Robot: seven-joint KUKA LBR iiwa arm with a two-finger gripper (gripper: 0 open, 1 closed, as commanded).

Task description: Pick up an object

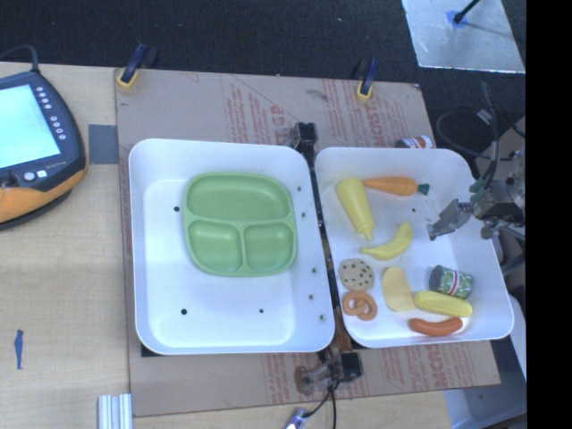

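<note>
One gripper (451,217), its fingers spread apart around nothing, hangs by the right bin's (404,337) right wall, while the nearest thing, a green can (450,281), lies just toward that bin's front edge, tipped on its side.

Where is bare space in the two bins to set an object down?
Left bin: bare floor around the green divided plate, widest below it and at its left. Right bin: crowded along the bottom with the can, sausage and pretzel; a small gap lies right of the banana.
</note>
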